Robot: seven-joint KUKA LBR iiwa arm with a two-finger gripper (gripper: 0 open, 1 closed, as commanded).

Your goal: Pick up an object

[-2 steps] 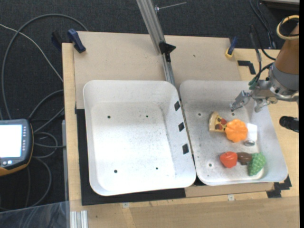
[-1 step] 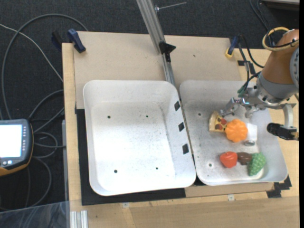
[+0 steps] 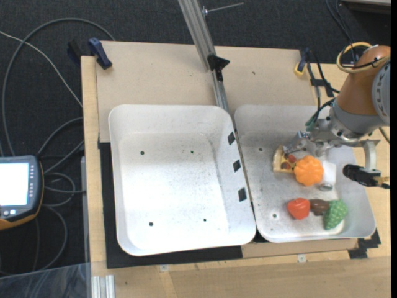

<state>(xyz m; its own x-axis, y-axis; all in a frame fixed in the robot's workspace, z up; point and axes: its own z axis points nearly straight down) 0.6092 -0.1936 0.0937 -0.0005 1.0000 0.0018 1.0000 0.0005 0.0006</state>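
Observation:
The right bin (image 3: pixel 263 135) holds a cluster of toy foods. An orange fruit (image 3: pixel 308 170) lies beside a yellow slice with red spots (image 3: pixel 284 161) and a white piece (image 3: pixel 329 172). Nearer the front lie a red tomato (image 3: pixel 298 208), a small brown piece (image 3: pixel 319 206) and a bunch of green grapes (image 3: pixel 335 213). My gripper (image 3: pixel 307 143) hangs low over the bin's right half, just behind the orange fruit and the yellow slice. Nothing visibly sits in it.
The left bin (image 3: pixel 124 135) sits beside the right one, separated by a raised rim with black clips (image 3: pixel 236 165). A slanted metal pole (image 3: pixel 200 30) rises behind the bins. The arm's orange band (image 3: pixel 363 85) is over the right bin's far right corner.

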